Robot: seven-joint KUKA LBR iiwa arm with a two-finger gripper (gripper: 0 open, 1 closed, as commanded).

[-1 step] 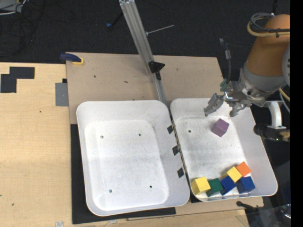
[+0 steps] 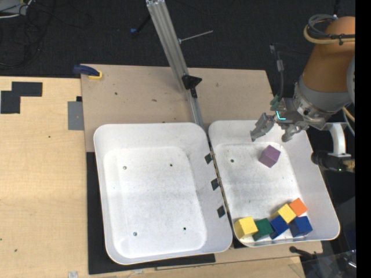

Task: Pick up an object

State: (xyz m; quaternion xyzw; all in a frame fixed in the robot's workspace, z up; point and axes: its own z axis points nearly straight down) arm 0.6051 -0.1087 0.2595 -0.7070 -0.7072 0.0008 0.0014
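Note:
A purple cube (image 2: 269,156) lies in the upper middle of the right bin (image 2: 324,196). Along that bin's front edge sit several small blocks: a yellow one (image 2: 246,226), a green one (image 2: 262,229), a blue one (image 2: 279,226), another yellow one (image 2: 286,213), an orange one (image 2: 297,205) and a dark blue one (image 2: 301,226). My gripper (image 2: 273,132) hangs over the bin's back part, just above and behind the purple cube. Its two fingers are spread apart and nothing is between them.
The left bin (image 2: 110,149) lies beside the right one, with black clips (image 2: 214,184) along the shared edge. A slanted aluminium rail (image 2: 174,51) rises behind the bins. A blue and yellow clamp (image 2: 88,71) sits at the bench's back left.

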